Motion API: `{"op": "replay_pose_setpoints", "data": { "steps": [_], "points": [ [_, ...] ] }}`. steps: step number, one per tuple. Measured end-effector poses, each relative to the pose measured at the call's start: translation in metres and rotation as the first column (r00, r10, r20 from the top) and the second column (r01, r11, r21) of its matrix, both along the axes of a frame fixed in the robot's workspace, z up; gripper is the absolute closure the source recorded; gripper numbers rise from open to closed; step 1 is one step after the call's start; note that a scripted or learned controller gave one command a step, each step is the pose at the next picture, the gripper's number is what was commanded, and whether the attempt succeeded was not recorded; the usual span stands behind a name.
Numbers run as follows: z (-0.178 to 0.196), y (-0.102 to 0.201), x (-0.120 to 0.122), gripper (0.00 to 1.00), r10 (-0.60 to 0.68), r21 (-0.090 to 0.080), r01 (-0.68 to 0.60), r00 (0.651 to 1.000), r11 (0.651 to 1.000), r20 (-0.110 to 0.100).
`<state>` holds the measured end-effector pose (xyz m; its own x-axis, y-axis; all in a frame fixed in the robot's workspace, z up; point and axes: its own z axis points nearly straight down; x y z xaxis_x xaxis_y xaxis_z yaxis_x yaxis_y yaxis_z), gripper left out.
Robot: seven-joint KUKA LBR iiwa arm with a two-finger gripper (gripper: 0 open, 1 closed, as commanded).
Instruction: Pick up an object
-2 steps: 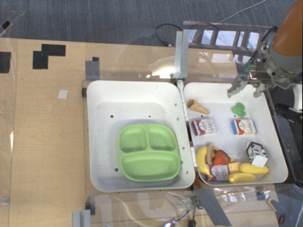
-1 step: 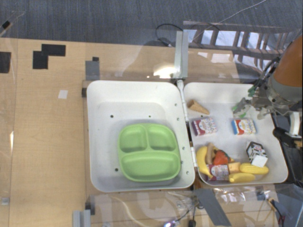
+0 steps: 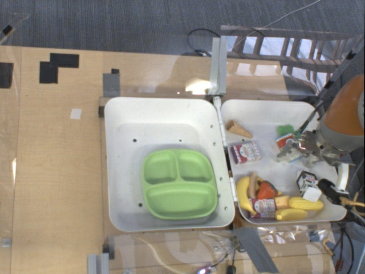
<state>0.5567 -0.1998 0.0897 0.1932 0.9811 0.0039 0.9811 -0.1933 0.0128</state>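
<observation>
Here, your step is to settle on one object in the right bin and bring the gripper straight down on it. The gripper sits low over that bin's right half, just below a small green and red object near the bin's upper right. Choose something standing apart, not the heap at the bin's lower edge, where the bananas lie touching a red-labelled packet. The little cone-shaped piece at the bin's upper left and the pink-and-white packet just left of the gripper each have bare floor around them, so you would likely get a cleaner bite there. The black-and-white carton lies near the bin's right wall, which may crowd you.

As for the gripper, its metal parts blur into the white floor, and I cannot tell how far open it is or whether it has anything; it seems at most to be touching the green and red object.

The left bin carries only a green divided plate.
</observation>
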Motion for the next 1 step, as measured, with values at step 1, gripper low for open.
{"op": "replay_pose_setpoints", "data": {
  "steps": [1],
  "points": [
    [-0.0018, 0.0200, 0.0679, 0.00, -0.029, -0.002, 0.029, 1.000, 1.000, -0.002]
  ]
}}
